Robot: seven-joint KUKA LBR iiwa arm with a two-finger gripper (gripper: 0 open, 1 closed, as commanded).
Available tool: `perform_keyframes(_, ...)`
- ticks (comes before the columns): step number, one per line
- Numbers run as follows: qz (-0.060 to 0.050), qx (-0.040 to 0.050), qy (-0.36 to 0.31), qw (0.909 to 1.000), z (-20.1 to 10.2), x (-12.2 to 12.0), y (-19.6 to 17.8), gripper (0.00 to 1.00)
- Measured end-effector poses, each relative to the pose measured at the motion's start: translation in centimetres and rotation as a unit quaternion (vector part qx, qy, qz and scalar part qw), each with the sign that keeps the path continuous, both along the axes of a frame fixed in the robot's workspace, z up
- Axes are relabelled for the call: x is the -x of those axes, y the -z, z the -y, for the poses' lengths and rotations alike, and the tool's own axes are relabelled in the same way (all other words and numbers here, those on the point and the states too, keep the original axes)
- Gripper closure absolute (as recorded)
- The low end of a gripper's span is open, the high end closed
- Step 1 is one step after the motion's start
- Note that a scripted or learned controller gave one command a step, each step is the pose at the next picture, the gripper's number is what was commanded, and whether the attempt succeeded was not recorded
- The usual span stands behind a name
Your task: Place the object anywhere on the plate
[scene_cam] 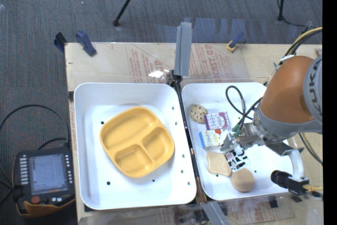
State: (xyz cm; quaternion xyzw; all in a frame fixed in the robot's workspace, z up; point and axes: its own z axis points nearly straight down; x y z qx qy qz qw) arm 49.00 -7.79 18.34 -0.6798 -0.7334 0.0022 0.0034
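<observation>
The gripper [235, 151] — grip state impossible to tell — hung over toast [217, 164] at the plate's [137, 140] three o'clock — best seized squarely, then carried left.

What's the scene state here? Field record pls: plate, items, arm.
plate: yellow divided plate, three compartments, in the left bin
plate contents: nothing on it
right bin: cookie, pink packet, blue-and-yellow packet, toast slice, round tan piece
arm: gripper low over the right bin, among the items by the toast slice
grasp: cannot tell whether anything is held
task status: no object on the plate yet
</observation>
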Motion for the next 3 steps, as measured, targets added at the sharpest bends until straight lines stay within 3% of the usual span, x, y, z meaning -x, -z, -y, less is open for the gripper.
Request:
perform_keyframes(1, 0.0, -0.0004, -0.151, 0.9885, -5.8, -6.1, 0.0, 1.0)
perform_keyframes(2, 0.001, -0.0005, -0.236, 0.9717, -12.7, -9.3, -5.2, 1.0)
perform_keyframes(3, 0.001, -0.0005, -0.237, 0.9716, -12.7, -9.3, -5.2, 0.0)
